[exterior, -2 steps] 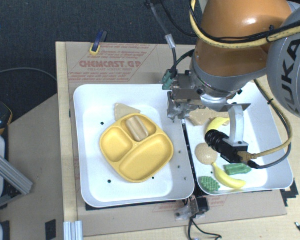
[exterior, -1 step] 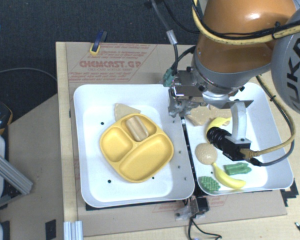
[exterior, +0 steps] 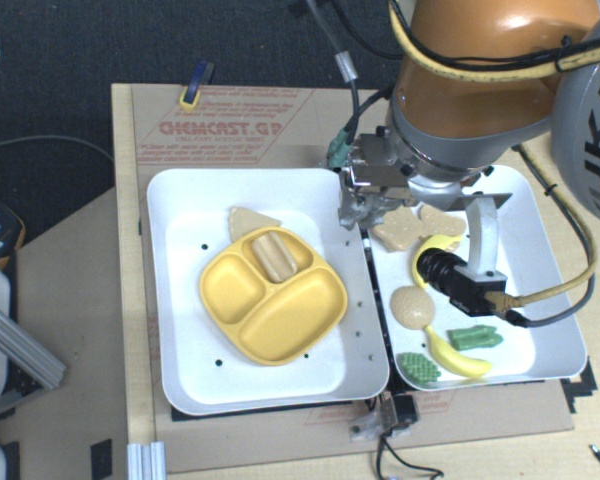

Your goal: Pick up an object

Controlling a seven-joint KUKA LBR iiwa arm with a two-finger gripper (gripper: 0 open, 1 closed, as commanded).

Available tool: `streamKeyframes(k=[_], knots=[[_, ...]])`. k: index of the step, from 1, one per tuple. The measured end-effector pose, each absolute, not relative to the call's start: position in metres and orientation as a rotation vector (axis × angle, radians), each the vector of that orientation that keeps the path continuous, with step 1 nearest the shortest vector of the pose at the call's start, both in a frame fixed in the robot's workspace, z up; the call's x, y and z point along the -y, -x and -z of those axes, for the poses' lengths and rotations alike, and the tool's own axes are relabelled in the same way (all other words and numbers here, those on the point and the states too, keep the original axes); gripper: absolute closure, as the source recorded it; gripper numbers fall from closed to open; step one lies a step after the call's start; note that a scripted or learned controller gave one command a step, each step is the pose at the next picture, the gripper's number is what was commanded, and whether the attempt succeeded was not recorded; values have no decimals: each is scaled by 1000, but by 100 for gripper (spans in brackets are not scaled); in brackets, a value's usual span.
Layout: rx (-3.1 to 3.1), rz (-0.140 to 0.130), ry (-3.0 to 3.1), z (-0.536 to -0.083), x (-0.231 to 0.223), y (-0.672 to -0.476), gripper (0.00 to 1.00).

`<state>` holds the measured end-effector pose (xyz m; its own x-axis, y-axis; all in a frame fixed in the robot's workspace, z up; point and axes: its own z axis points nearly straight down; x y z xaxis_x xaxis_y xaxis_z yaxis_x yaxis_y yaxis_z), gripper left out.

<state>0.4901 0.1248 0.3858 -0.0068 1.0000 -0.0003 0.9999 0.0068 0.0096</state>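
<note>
You see the gripper (exterior: 358,200) above the right bin's (exterior: 550,268) bread slice (exterior: 398,232). You cannot tell its state.

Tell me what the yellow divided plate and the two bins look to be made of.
The yellow divided plate looks like moulded plastic: even colour, rounded rims, a soft sheen. The left bin and the right bin look like thin glossy white plastic, with smooth curved corners and light glare; coated metal cannot be ruled out.

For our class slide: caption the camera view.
Gripper hovers at the right bin's edge; yellow tray fills the left bin.
</note>
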Motion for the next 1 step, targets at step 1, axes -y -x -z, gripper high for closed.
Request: streamKeyframes(k=[1], knots=[[-2221,16,-2231,-303,-103,-478,100]])
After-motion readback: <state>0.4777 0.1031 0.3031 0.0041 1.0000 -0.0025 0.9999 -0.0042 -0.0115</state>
